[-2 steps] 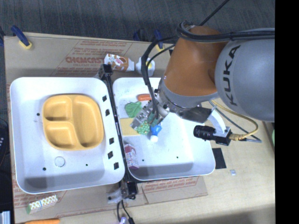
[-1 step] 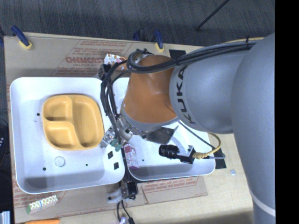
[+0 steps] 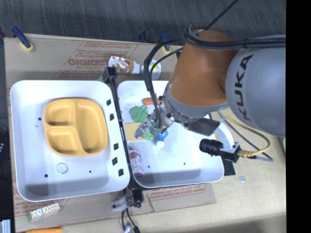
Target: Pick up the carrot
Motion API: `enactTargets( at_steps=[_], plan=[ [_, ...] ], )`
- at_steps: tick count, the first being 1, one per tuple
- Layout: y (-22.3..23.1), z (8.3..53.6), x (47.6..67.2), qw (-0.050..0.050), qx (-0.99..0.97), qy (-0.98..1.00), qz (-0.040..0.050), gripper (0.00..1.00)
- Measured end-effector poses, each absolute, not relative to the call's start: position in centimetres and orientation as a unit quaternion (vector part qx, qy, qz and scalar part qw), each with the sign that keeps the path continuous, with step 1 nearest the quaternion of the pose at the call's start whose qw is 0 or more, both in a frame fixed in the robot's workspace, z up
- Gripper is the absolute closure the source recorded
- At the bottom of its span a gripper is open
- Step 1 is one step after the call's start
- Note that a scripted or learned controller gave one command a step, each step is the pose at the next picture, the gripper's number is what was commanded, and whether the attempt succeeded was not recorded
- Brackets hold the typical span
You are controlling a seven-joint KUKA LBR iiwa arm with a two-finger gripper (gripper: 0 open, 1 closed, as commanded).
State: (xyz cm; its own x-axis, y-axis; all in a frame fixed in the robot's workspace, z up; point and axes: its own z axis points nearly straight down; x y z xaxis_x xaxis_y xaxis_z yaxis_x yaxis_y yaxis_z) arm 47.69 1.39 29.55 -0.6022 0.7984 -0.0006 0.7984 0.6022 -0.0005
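Right bin (image 3: 194, 171): carrot (image 3: 147, 101) lies just beyond pincer (image 3: 151, 127).

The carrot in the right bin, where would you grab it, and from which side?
Judging roughly: only a small orange end of the carrot peeks out beside the arm, near the bin's far wall. It seems to lie flat, so I would come straight down and pinch across its narrow width, away from the green leaf.

The carrot (image 3: 147, 101), a small orange piece largely hidden by the arm, lies flat on the floor of the right bin (image 3: 184, 171) toward its far wall, just above a green leafy item (image 3: 138, 113).
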Motion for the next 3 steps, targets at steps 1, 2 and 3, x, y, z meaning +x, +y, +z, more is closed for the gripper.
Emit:
enactTargets(
  at_steps=[1, 2, 3],
  plan=[
    [2.7, 19.1, 47.6, -0.002, 0.453, 0.891, -0.0014, 1.0],
    [-2.0, 27.5, 51.6, 0.0, 0.418, 0.908, -0.0005, 1.0],
    [-0.9, 19.1, 47.6, -0.002, 0.362, 0.932, -0.0007, 1.0]
  ],
)
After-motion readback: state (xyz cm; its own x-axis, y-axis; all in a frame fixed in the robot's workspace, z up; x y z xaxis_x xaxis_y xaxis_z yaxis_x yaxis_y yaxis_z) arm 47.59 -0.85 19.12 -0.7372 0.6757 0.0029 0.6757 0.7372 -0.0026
